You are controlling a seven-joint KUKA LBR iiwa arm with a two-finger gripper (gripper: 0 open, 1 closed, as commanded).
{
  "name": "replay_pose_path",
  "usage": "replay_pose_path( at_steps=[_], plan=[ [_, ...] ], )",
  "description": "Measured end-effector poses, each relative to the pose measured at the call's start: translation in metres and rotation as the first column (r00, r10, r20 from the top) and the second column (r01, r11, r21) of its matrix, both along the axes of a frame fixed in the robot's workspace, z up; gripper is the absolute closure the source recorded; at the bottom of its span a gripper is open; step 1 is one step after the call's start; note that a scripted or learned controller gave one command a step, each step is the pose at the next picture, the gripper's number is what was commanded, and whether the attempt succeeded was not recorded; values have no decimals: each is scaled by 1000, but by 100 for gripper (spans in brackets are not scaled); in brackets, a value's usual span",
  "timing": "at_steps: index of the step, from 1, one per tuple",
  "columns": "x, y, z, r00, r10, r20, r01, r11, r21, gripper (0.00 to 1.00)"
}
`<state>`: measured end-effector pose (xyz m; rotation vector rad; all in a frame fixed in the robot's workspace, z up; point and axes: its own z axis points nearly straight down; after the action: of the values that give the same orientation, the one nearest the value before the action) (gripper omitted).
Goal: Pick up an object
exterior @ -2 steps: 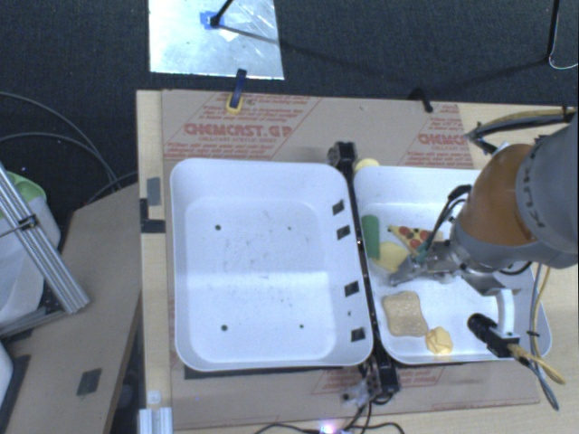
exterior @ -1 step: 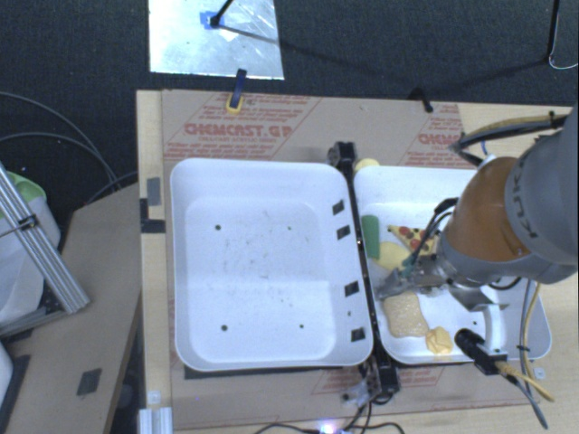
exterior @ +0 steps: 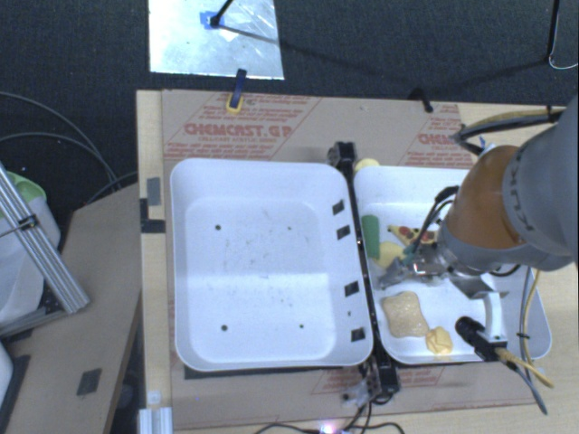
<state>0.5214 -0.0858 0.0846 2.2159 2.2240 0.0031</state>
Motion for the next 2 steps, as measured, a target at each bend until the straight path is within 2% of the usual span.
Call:
replay_pose_path(
  at_steps=[1,2],
  plan=[
    [0,0,10,1000,0,0,0,1000,1,100],
    [-14,101,104,1000,7,3,-7,1000,2,100]
  ],
)
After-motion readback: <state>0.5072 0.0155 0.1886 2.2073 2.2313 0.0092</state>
